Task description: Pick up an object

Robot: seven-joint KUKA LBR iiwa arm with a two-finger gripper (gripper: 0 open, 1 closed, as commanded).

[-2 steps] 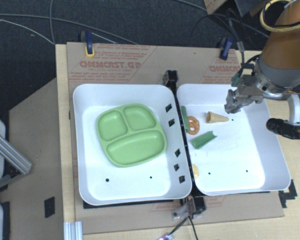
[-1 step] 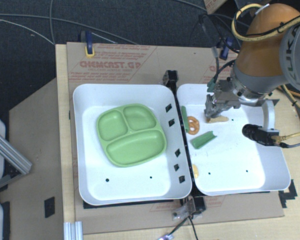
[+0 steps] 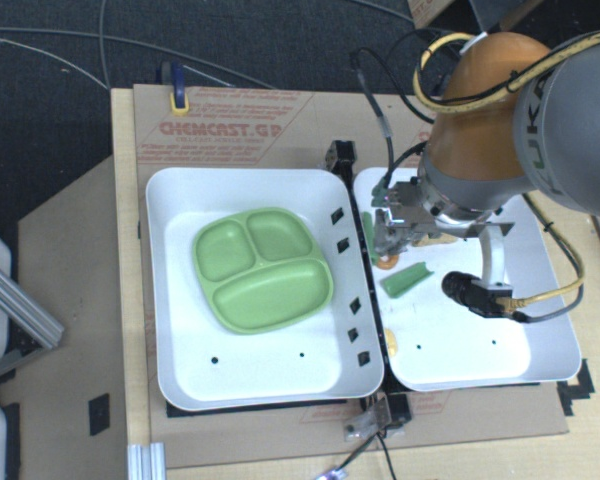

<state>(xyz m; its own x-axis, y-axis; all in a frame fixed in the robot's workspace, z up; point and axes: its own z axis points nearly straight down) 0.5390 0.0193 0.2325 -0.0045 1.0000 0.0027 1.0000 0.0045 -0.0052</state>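
Note:
My gripper (image 3: 388, 236) hangs low over the left side of the right bin (image 3: 480, 353), close to the wall between the two bins. Just below it lies a small orange object (image 3: 385, 261). A flat green block (image 3: 405, 280) lies tilted a little further toward the front, apart from the gripper. A thin green piece (image 3: 367, 226) stands along the bin's left wall beside the gripper. A small yellow bit (image 3: 390, 343) rests near the bin's front left corner. The arm's wrist and orange band (image 3: 480, 88) hide the back of this bin.
The left bin (image 3: 180, 348) holds a green divided plate (image 3: 263, 268) in its middle. Black clips (image 3: 352, 308) sit along the divider between the bins. A black cable fitting (image 3: 475, 293) with a yellow cable hangs from the arm over the right bin.

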